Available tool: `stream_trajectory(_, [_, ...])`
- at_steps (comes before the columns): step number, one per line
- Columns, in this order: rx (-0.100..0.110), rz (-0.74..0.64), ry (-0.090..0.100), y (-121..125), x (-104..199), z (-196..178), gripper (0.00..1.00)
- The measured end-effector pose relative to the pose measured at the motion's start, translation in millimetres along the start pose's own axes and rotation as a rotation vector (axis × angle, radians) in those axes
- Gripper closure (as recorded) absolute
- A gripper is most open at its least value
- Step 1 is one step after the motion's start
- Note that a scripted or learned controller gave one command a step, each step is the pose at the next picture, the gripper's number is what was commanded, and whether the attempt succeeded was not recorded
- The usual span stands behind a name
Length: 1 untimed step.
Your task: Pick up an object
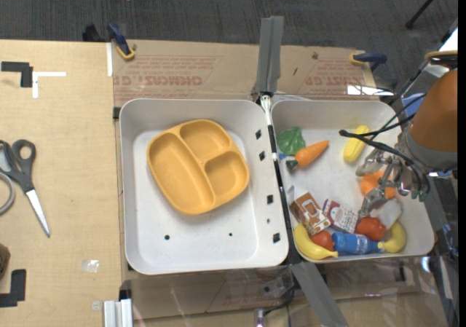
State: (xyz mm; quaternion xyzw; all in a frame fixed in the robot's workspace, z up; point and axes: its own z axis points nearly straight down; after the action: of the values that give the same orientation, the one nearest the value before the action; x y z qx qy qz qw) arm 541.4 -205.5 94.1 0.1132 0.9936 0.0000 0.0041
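The gripper (380,188) hangs low over the right side of the right bin (331,116), its metal fingers tangled against the clutter so that I cannot tell whether they are spread or closed. Just beneath and beside them sits a small orange object (373,182), possibly a toy piece of fruit, though the fingers hide too much of it to say whether it is gripped. A red round toy (370,227) lies just below that, touching a blue bottle (353,243) and a banana (314,244) along the bin's near wall.

Any of these looks like light, hard plastic: stiff enough to squeeze, but smooth and rounded, so likely to squirt out unless taken across the middle. The orange piece seems the nearest candidate, best pinched at its widest part.

Further out are a yellow corn cob (354,145), a carrot (312,153) with a green leafy toy (290,139), and a brown carton (310,213).

The arm (438,118) comes in from the right, its orange band above the wrist, which points down and inward over the bin's edge. The left bin (145,245) carries a yellow divided plate (198,165), and scissors (28,183) lie on the table (51,121).
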Motion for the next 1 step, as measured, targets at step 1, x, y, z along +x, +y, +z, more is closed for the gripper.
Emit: stream_trajectory(1, [0.0,0.105,-0.021,-2.6,14.6,-4.9,0.0])
